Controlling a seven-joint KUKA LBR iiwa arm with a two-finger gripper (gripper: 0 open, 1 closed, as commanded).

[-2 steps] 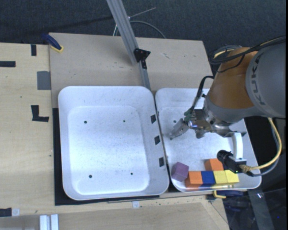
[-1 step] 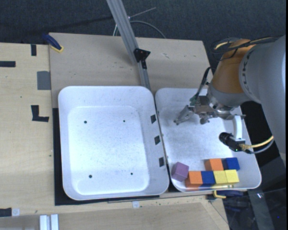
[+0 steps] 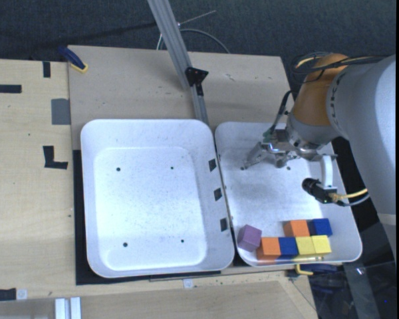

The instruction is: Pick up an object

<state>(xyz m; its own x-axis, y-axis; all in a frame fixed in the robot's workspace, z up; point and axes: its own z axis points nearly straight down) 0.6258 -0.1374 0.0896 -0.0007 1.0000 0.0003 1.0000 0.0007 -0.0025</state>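
Several small blocks lie along the near edge of the right bin [image 3: 253, 191]: a purple one [image 3: 250, 236] on the left, then an orange one [image 3: 270, 246], a blue one [image 3: 288, 246] and two yellow ones [image 3: 312, 244], with another orange one [image 3: 296, 228] and another blue one [image 3: 320, 227] behind them. My gripper [image 3: 265, 165] hangs over the far part of the right bin, well behind the blocks. It is open, its fingers spread apart, with nothing between them.
The left bin [image 3: 149, 195] sits beside the right one, with black clips [image 3: 217, 193] along the shared rim. A slanted metal pole [image 3: 176, 45] crosses the top and ends near the bins' far edge. A cable connector [image 3: 318, 189] hangs off the wrist.
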